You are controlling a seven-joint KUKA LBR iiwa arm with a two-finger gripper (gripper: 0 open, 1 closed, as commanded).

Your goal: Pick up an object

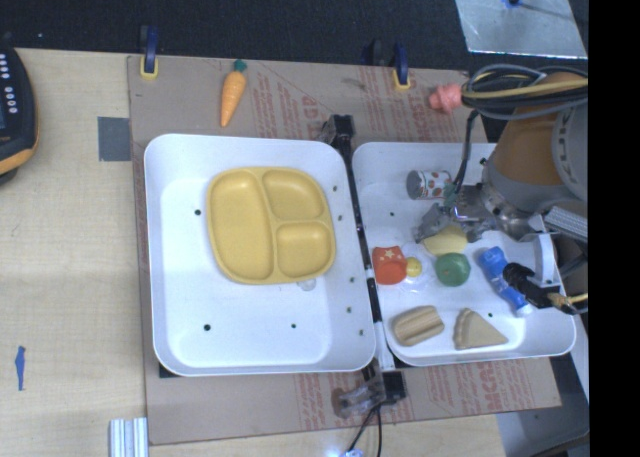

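Pincer point(452, 222) over pale-yellow toy point(445, 242)

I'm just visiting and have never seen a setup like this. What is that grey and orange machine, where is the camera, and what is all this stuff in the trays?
One camera looks down at a slant. The robot arm reaches in from the right; its gripper sits low over a pale yellow toy in the right bin. I can't tell whether it grips anything. That bin also holds a small can, a green ball, a red toy, a blue toy and two bread pieces. The left bin holds a yellow divided plate. A toy carrot lies outside.
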